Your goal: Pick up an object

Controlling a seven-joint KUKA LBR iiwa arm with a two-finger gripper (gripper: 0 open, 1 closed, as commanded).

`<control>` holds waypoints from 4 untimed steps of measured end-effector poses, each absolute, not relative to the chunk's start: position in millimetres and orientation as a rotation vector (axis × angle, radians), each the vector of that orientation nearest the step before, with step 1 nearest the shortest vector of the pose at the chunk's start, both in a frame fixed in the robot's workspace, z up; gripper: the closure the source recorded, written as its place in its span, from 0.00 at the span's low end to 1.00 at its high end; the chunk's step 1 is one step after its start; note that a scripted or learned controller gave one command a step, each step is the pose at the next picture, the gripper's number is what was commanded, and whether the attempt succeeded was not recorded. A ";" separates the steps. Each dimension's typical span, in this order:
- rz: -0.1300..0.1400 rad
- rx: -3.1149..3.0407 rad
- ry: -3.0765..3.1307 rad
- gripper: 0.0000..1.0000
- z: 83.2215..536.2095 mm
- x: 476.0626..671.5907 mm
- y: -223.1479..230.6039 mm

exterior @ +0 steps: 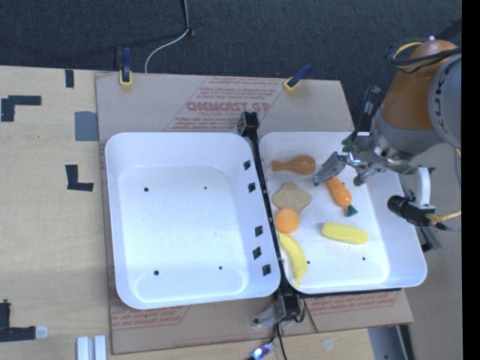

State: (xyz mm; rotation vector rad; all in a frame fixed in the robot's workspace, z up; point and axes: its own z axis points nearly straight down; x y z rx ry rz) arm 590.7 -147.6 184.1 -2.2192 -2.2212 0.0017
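Carrot (340,193): small, orange w/ green stub at its 5 o'clock end, lying in right bin (390,272) upper area. Gripper (346,168) just above it, fingers spread, nothing between them. Corn cob (344,234) at carrot's 6 o'clock; drumstick (295,164) at 10; bread slice (291,197), orange (286,220), banana (294,256) toward 8–9. Cardboard (217,103) under bins: red print, "CHEMCAST" readable.

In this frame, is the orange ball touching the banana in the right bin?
Touching. In the camera view the orange ball sits against the upper end of the banana, with no white bin floor visible between them, close to the divider side of the right bin.
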 end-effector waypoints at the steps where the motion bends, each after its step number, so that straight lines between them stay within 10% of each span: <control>1: -0.005 -2.213 -2.232 0.00 184.1 649.8 -76.3; 2: -0.014 -2.233 -2.232 0.00 381.8 644.8 -118.7; 3: 0.015 -2.213 -2.211 0.00 251.6 581.7 -111.2; 4: -0.006 -2.211 -2.233 0.00 287.1 624.2 -34.5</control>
